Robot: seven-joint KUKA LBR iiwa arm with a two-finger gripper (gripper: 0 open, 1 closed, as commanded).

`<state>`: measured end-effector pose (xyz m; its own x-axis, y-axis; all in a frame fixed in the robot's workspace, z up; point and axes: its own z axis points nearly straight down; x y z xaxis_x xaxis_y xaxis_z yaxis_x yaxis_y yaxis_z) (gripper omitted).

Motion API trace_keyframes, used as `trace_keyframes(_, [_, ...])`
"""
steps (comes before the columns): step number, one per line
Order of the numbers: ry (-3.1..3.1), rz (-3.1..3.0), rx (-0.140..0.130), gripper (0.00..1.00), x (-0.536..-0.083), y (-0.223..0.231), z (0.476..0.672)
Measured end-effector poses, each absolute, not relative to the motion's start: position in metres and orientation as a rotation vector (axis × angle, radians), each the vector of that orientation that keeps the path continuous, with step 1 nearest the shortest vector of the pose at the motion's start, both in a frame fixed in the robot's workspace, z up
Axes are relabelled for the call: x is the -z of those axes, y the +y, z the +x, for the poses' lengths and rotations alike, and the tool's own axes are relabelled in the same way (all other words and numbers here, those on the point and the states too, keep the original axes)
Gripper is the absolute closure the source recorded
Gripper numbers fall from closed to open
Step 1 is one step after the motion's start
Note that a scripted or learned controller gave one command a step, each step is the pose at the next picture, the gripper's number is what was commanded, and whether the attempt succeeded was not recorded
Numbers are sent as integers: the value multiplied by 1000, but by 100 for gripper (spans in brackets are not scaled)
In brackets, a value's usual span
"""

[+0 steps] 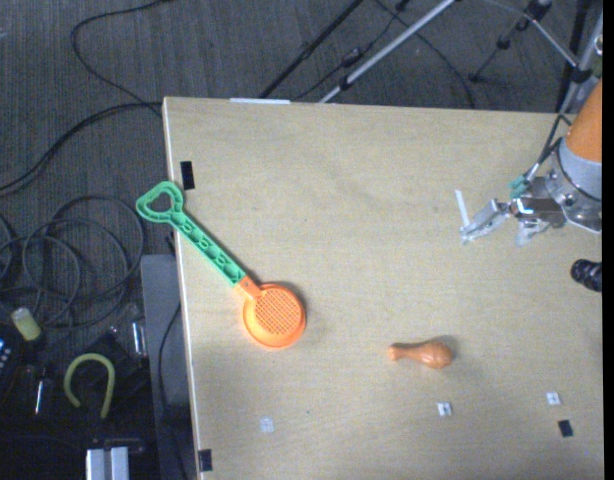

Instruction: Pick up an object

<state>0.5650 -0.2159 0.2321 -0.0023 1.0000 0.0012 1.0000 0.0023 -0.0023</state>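
A green-handled sieve with an orange mesh head (227,268) lies at the counter's (387,168) left side, well apart from the tool (487,218) at right, whose fingers are spread with nothing between them. The sieve looks light, stiff plastic; its slim handle seems the best place to grip.

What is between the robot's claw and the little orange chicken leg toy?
Nothing visible. The gripper hovers near the bench's right side, and the orange drumstick toy lies below and a bit left of it in the picture, with bare bench top between them.
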Motion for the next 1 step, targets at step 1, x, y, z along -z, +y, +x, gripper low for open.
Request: trace_keyframes(1, [-2377,-2053,-3,0,-83,-222,623])
